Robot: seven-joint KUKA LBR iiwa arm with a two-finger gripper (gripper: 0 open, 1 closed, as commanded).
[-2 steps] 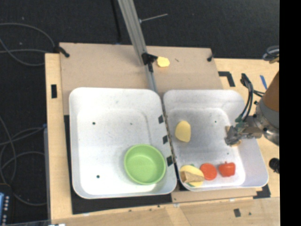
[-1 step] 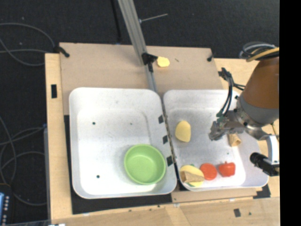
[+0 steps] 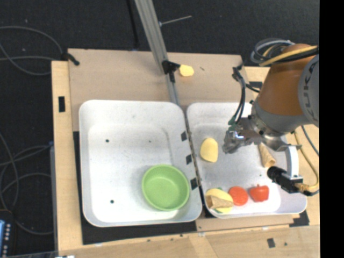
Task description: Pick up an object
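Claw (image 3: pixel 232 142) hovers just right of yellow lemon (image 3: pixel 209 150).

The pincer (image 3: pixel 232 142) hangs over the right bin (image 3: pixel 215 117), just beside a pale yellow lemon-like piece (image 3: pixel 209 150) lying near the divider. Along that bin's front edge sit a yellow-and-tan item (image 3: pixel 219 200), a tomato (image 3: pixel 238 195) and a red pepper (image 3: pixel 259 193). A green bowl (image 3: pixel 165 187) rests in the left bin (image 3: pixel 107 144). A small yellow object (image 3: pixel 186 70) lies on the desk (image 3: pixel 107 74) behind the bins.
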